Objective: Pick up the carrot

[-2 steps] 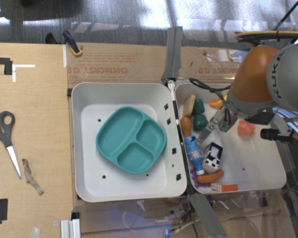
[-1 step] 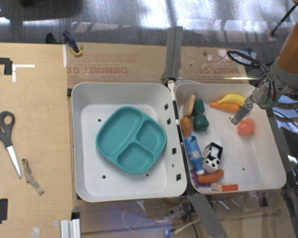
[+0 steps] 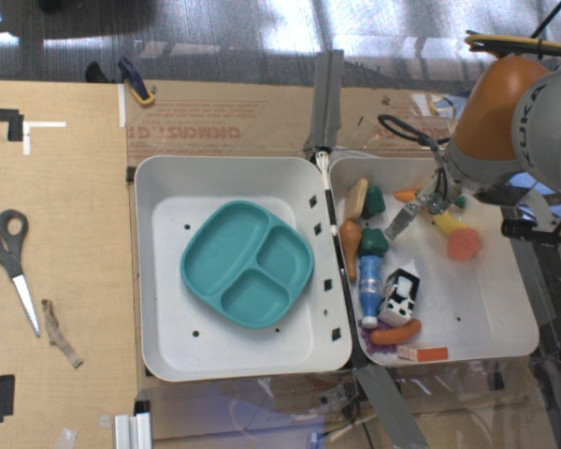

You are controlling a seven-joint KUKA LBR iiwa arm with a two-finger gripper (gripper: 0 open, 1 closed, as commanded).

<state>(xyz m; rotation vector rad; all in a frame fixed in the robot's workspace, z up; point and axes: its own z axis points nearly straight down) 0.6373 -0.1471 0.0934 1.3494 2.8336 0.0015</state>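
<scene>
The carrot (image 3: pixel 352 243) is an orange, tapered piece lying along the left wall of the right bin (image 3: pixel 491 330), its tip pointing toward the front. It sits between a beige piece (image 3: pixel 356 197) and a blue bottle (image 3: pixel 368 283), with a green toy (image 3: pixel 374 242) touching its right side. My gripper (image 3: pixel 401 223) reaches down into the right bin from the upper right, slanting toward the left. Its tip is just right of that green toy, a short way from the carrot and not touching it. Nothing shows in its grasp.
The left bin (image 3: pixel 154 251) holds a teal divided plate (image 3: pixel 249 264). Also in the right bin are a second green toy (image 3: pixel 373 199), a small orange piece (image 3: pixel 407 195), a yellow item (image 3: pixel 446 222), a pink round item (image 3: pixel 464 244), a cow toy (image 3: pixel 401 298) and a sausage (image 3: pixel 395 333). Scissors (image 3: pixel 12 260) lie at far left.
</scene>
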